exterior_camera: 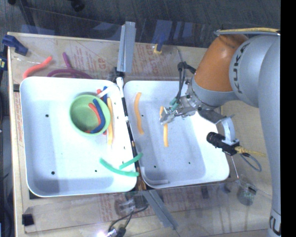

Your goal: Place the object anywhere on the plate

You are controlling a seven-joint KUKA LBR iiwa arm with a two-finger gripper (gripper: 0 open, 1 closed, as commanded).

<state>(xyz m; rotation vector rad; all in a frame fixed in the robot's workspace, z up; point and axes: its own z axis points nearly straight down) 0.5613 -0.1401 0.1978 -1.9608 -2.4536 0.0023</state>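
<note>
1. One claw (164,116) hangs over the right bin (207,168), toward that bin's upper middle, and whether it is released or clenched I cannot tell — the tips blur into the yellow-orange stick below them.
2. That short orange stick (165,135) lies in the right bin, its upper end at or just under the claw and its length running down toward the bin's near side; I judge it the likely object in hand, but nothing shows it lifted clear of the floor, so I do not call it grasped.
3. A longer orange stick (138,113) lies in the same bin, beside the wall it shares with the left bin (39,172).
4. Across that shared wall sits the green plate (81,113), in the upper right part of the left bin, with a red strip (95,109) and what looks like a blue piece already on or against it, and a yellow stick (109,125) just beside its right rim.
5. A teal strip (119,168) lies below the plate, draped over the shared wall.
6. Judged from this, the task is early — the pick is not confirmed, and the lift, the carry over the wall and the release on the plate all remain.
</note>
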